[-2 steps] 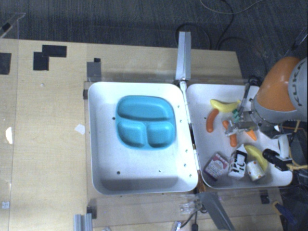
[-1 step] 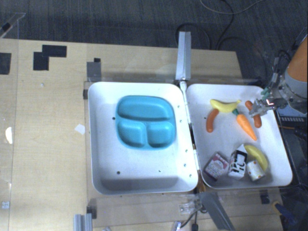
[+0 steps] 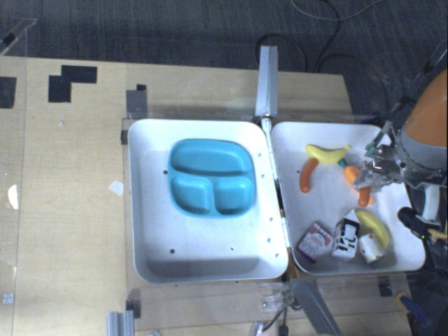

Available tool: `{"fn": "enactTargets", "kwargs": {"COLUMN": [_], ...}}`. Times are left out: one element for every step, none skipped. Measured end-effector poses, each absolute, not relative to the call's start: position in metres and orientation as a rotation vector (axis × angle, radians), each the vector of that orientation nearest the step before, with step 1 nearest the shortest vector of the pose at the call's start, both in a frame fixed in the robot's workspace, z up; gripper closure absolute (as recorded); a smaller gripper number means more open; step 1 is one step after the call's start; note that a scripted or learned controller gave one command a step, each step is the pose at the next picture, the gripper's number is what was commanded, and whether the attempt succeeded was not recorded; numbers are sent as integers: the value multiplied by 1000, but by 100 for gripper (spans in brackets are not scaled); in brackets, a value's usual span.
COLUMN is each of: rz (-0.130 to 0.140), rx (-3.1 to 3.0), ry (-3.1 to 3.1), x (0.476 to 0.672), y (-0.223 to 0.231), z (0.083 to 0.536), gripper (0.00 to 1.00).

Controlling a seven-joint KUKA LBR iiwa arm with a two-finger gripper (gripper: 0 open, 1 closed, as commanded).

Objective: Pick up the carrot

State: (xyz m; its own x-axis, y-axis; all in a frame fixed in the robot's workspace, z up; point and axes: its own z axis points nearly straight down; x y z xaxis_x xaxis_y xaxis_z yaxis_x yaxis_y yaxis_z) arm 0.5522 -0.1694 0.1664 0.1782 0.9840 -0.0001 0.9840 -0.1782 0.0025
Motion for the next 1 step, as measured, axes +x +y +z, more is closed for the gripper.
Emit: {"fn": "enactTargets", "kwargs": {"rz": [5], "rx": [2321], "ry": [2114], "x": [557], "y": [-107], "z": [188], "gripper": [100]}}
